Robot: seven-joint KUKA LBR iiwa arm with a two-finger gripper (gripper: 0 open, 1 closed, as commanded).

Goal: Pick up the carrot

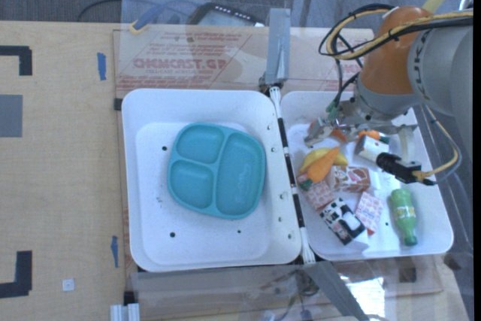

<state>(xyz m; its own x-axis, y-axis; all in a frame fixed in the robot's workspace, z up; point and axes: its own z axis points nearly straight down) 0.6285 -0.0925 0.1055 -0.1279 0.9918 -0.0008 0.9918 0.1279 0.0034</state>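
Carrot (322,168) hemmed in — banana (322,156) above, packets (338,188) below.

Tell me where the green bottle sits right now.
The green bottle lies in the right-hand bin, near its lower right corner as the camera sees it, just right of the small packets.
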